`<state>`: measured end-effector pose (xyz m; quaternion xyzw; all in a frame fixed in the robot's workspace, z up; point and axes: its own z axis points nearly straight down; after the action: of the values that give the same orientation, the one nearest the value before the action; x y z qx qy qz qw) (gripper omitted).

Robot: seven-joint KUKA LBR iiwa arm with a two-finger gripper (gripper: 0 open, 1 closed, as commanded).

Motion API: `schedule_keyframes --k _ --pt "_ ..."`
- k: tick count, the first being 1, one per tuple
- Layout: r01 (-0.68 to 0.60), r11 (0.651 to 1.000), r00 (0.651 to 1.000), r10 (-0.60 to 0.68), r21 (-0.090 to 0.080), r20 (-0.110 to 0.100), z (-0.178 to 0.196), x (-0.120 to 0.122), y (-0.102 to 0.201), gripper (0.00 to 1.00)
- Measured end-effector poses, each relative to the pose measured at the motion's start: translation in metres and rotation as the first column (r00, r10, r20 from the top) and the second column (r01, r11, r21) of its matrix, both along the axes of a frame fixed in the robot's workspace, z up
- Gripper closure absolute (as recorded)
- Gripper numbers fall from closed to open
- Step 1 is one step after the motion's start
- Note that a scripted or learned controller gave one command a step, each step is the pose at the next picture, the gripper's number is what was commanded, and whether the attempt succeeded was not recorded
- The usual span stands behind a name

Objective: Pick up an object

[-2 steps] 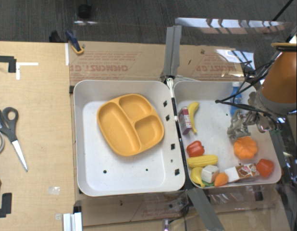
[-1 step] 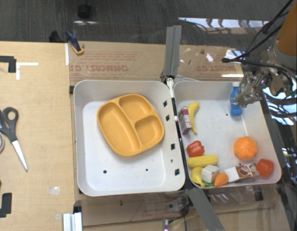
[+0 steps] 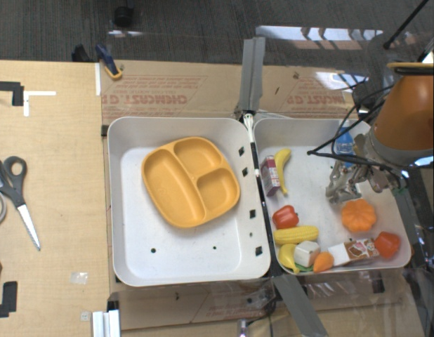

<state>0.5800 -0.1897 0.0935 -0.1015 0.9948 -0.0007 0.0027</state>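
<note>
The near edge of the right bin [image 3: 406, 255] carries a tight row of items. A yellow corn cob [image 3: 296, 234] lies above a white block [image 3: 306, 250], a small carrot [image 3: 322, 261] and a second yellow piece [image 3: 286, 258]. A brown and white packet [image 3: 353, 250] lies to their right, touching a red tomato [image 3: 388, 243] in the near right corner.

Just beyond this row, a red pepper [image 3: 285, 216] lies beside the corn cob, near the divider. An orange pumpkin [image 3: 359, 215] sits to the right, apart from the pepper.

The tool [image 3: 343, 187] hangs directly behind the pumpkin, just beside it, over the bin floor. Cables and metal parts clutter the tool; whether its fingers are spread or pressed together cannot be told. No item is visible between them. The arm [image 3: 408, 114] with its orange band enters from the right and covers the far right part of the bin.

Farther back on the left of the same bin, a banana [image 3: 281, 168] lies beside a dark red packet [image 3: 270, 175]. A blue item [image 3: 344, 144] sits near the far wall, partly behind cables.

The left bin [image 3: 126, 209] holds a yellow divided plate [image 3: 191, 181]. Scissors [image 3: 19, 195] lie on the table [image 3: 48, 258] at far left.
</note>
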Motion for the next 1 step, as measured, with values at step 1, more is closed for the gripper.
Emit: schedule_keyframes --k 1 --pt "0.000 1.000 1.000 0.000 0.000 0.000 -0.0002 -0.0001 0.0001 0.00"
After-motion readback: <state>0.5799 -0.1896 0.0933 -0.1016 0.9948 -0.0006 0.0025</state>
